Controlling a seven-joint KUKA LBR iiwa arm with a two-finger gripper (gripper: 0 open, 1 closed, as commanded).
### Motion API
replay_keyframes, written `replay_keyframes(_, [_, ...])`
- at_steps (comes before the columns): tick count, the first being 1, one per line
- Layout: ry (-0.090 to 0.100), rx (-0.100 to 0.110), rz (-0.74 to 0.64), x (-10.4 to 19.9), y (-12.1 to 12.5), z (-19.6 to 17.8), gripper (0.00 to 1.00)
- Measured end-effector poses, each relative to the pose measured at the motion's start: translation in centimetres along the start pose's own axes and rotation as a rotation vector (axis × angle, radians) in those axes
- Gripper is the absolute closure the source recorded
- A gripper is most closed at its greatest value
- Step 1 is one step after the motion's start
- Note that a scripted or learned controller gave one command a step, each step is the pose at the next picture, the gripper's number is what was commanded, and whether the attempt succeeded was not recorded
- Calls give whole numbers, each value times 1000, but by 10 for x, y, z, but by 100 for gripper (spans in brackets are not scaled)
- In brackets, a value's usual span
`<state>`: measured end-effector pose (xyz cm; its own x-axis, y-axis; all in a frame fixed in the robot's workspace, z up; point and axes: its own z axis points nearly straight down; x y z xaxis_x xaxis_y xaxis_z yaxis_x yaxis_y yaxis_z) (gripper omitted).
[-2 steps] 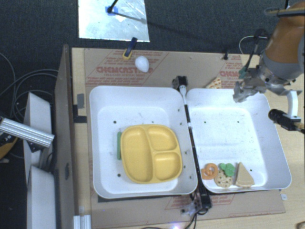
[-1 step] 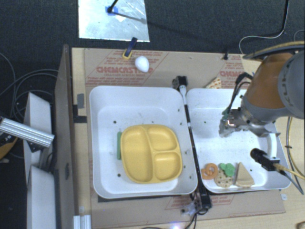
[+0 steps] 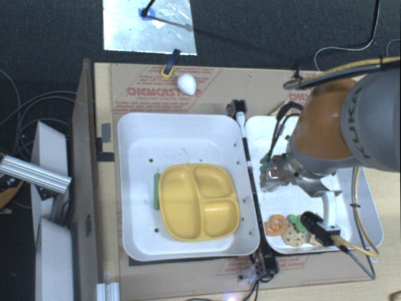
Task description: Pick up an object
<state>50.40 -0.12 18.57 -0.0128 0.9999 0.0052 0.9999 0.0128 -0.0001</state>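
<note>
Your gripper point(image 3: 277, 173) hangs over the right bin point(image 3: 374, 221), just inside the wall it shares with the left bin point(image 3: 141, 168). The grey arm and its orange band cover most of it from above. You cannot tell from this slant whether it stands wide or narrow, and nothing shows as held.

Your likeliest pickings lie near the gripper, toward the lower edge of the view, against the right bin's near wall. An orange ring point(image 3: 274, 224) sits closest, apart from the gripper. A speckled biscuit-like disc point(image 3: 291, 236) lies just beside the ring on the side away from the gripper, and a small green piece point(image 3: 297, 222) touches or nearly touches both.

To the view's left of the gripper, across the shared wall, a yellow divided plate point(image 3: 199, 202) lies flat in the left bin. A green strip point(image 3: 156, 190) runs along the plate's far edge, well apart from the gripper.

Toward the top of the view from the gripper, a small black thing point(image 3: 237, 109) sits at the far end of the gap between the bins. Farther that way, on the cardboard surface point(image 3: 263, 83), you have a white egg-shaped thing point(image 3: 187, 83) and beyond it a small blue-and-yellow piece point(image 3: 170, 63).
</note>
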Motion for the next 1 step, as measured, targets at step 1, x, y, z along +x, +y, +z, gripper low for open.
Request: replay_keyframes(1, [-4,-13,3,33,78,-67,100])
